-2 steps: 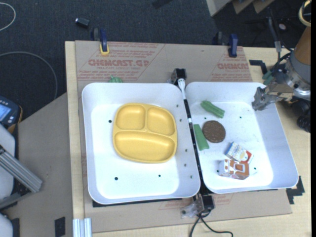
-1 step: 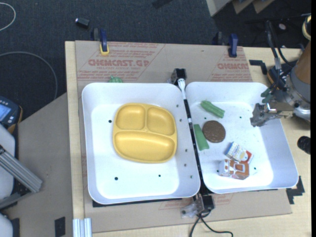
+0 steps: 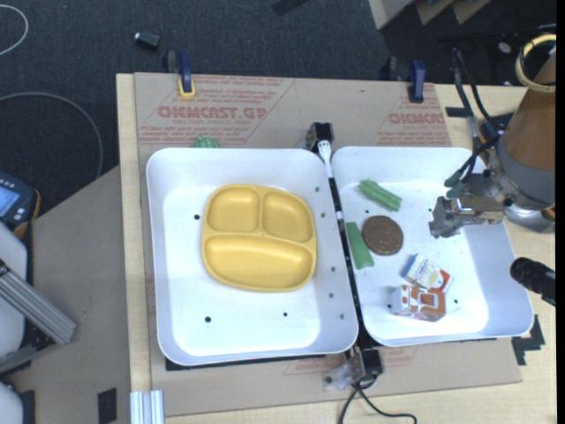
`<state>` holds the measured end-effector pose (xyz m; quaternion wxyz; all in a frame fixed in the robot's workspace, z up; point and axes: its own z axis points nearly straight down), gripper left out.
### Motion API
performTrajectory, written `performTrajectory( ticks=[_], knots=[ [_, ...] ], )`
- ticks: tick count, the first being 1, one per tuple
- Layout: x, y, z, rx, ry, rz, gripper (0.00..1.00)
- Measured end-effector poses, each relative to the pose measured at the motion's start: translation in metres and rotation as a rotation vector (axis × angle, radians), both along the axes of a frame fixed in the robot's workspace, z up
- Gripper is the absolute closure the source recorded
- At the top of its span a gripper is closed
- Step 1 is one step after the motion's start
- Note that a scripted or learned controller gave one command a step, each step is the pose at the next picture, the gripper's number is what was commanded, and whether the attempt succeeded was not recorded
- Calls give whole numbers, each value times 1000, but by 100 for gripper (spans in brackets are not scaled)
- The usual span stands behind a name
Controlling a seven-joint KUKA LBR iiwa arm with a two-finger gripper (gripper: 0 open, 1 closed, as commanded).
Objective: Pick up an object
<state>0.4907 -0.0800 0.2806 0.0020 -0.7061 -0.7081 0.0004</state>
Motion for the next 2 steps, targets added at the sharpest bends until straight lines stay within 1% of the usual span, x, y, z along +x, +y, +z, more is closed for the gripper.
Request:
performTrajectory(
  ticks=[1,2],
  knots=[
    [-12,38,-38,0,4,1,100],
    [-11,-31,28,-7,-12,-9,100]
  ],
)
